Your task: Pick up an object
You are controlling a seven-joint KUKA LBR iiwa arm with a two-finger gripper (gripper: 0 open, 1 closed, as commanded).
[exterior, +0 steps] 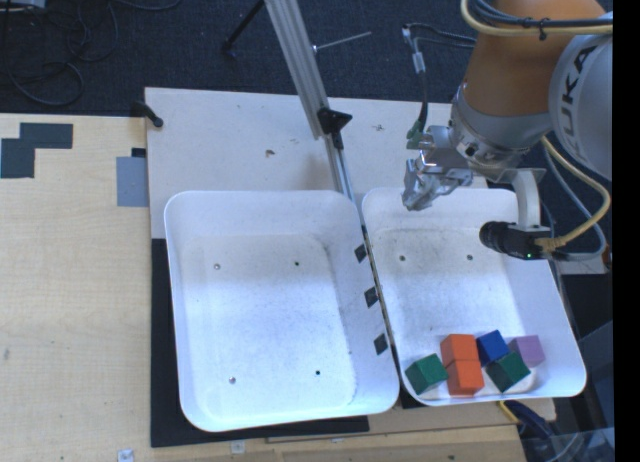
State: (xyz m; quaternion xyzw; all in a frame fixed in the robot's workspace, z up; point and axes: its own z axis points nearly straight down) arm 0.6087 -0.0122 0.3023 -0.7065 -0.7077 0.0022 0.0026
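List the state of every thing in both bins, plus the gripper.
Gripper: raised over right bin's far edge, holding nothing visible.
Orange blocks: two, touching, resting.
Blue block: resting.
Purple block: resting.
Green blocks: two, flanking the orange.
Left bin: level.

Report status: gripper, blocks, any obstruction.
Two-finger gripper above far edge of right white bin, carrying nothing. Small coloured cubes, orange, blue, green and purple, clustered at that bin's near edge, apart from gripper. Nothing between them.

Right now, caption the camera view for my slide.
Grey arm's hand above right white bin's far edge; coloured cubes clustered near corner.
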